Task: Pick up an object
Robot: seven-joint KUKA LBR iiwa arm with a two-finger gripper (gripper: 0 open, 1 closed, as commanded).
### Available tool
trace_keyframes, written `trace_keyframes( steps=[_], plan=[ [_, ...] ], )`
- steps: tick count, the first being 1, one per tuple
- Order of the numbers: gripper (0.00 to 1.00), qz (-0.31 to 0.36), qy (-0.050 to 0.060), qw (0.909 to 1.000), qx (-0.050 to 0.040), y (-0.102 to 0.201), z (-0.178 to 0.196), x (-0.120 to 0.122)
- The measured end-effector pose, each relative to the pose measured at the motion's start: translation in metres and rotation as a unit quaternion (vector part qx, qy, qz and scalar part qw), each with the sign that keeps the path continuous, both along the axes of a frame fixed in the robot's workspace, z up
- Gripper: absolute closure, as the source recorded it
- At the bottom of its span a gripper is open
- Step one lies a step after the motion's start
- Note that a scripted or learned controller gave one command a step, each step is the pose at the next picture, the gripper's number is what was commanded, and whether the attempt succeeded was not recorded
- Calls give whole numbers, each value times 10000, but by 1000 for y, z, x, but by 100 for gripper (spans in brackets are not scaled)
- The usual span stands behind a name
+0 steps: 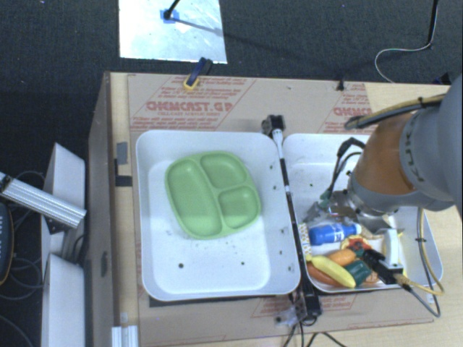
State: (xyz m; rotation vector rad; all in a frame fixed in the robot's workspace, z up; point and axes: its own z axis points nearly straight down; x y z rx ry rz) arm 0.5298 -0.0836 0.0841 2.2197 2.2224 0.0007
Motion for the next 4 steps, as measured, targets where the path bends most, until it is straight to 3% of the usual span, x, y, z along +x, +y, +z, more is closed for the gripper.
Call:
trace_keyframes(
  steps=[1,2,3,4],
  plan=[
    [100,4,-12,10000,1,0,11,1],
    [0,4,-13,10000,1,0,10,1],
    [100,10,-20,10000,3,0,21,2],
    [0,10,-21,10000,4,0,21,2]
  ],
)
